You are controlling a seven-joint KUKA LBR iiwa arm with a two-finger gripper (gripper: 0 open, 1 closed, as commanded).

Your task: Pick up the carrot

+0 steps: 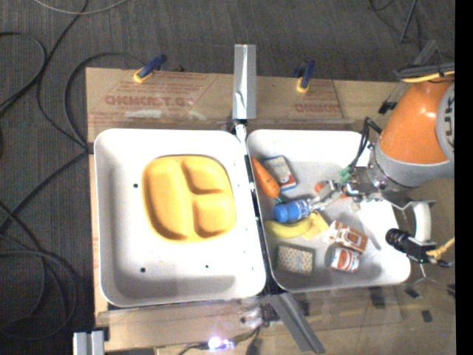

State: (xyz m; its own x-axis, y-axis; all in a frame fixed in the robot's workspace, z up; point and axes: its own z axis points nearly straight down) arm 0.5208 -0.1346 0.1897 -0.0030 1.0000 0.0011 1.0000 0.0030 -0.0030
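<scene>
Presently the carrot lies slantwise against the left wall of the right bin, just beside a small carton; the gripper hangs above the clutter to its right, seemingly poised for approach; jaw state cannot be told; the left bin carries a yellow tray; cardboard underlay, cables on carpet.

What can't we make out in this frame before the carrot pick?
- Hand: its finger state is too small and cluttered to read in the camera view.
- Carrot: lies against the right bin's left wall; whether it touches the blue bottle is unclear.
- Labels on the small box and can: too blurred to read.
- Arm: cut off by the right edge.
</scene>
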